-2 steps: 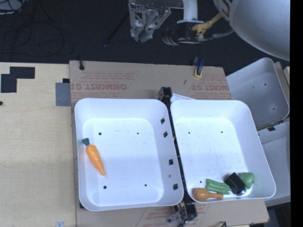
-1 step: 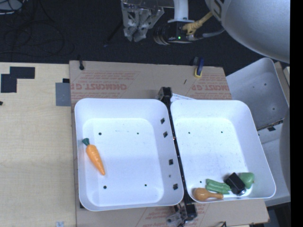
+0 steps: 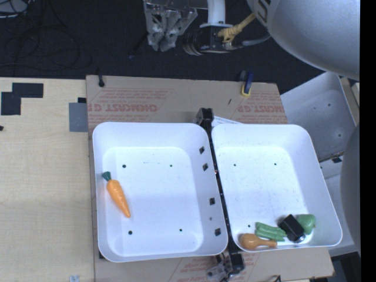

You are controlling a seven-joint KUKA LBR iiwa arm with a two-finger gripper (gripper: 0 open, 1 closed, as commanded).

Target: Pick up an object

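Two shallow white bins sit side by side on a cardboard sheet printed with red lettering, which lies on a pale wooden bench. The left bin holds a single orange toy carrot with a small green top, lying close to the bin's left wall, its green end toward the far side and its tip pointing to the near side. The right bin has a small cluster in its near right corner: a green bean-pod toy, a tan pear-shaped or gourd-shaped toy just nearer than it, a small black block to their right, and a rounded green piece touching the black block on its right. A row of black clips runs along the seam where the bins meet. The gripper hangs at the far edge of the scene, above the dark floor beyond the cardboard and well apart from both bins; nothing is between its fingers, though how wide they stand cannot be told. The grey arm fills the far right corner.
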